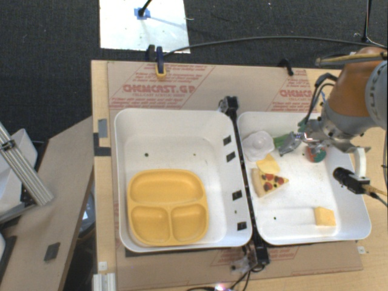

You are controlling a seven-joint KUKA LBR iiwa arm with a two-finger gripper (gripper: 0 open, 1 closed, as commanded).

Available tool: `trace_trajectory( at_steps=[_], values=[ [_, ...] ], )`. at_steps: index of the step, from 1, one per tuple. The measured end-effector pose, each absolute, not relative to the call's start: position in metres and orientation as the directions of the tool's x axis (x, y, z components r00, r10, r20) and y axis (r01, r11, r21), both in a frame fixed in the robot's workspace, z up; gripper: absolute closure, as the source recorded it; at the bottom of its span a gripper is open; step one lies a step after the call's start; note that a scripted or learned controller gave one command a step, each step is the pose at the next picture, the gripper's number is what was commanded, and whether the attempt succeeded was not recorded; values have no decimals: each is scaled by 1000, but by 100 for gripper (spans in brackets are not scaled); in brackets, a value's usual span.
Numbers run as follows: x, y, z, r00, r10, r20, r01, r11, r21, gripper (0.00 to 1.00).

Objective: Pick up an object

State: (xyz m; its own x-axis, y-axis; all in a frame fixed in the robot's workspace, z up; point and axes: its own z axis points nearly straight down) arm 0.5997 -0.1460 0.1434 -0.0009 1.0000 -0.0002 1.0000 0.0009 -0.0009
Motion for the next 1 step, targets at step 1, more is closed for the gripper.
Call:
trace_trajectory(
  at_steps=[1],
  values=[
    [599, -145, 91, 0, 1000, 0, 1000, 0, -2, 0]
  ],
)
